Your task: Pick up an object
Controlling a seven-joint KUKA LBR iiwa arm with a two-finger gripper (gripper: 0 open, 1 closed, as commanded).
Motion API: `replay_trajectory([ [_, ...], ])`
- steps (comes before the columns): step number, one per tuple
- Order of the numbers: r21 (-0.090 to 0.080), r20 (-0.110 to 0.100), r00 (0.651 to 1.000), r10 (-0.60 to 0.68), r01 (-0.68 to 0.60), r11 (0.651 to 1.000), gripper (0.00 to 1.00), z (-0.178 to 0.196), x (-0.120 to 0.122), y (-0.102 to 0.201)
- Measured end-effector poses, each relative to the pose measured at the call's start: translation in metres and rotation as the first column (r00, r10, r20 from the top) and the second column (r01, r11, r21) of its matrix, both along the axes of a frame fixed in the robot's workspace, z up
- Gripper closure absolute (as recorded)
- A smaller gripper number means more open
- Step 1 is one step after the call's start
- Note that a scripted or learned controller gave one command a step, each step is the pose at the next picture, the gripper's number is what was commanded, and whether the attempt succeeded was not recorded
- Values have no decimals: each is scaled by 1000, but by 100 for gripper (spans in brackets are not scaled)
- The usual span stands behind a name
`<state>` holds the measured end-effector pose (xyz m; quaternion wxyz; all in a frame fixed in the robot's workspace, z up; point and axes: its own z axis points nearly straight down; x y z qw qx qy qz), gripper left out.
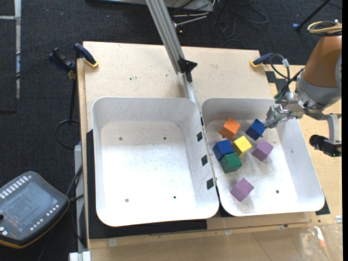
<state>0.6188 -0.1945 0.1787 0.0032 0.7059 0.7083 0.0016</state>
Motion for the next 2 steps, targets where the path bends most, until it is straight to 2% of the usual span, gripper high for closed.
replay_trajectory([
  [1, 0, -3, 1000, 0, 0, 1000, 100, 55, 10, 0],
  [2, 0, -2, 1000, -1, 1, 1000, 100, 78, 12, 0],
])
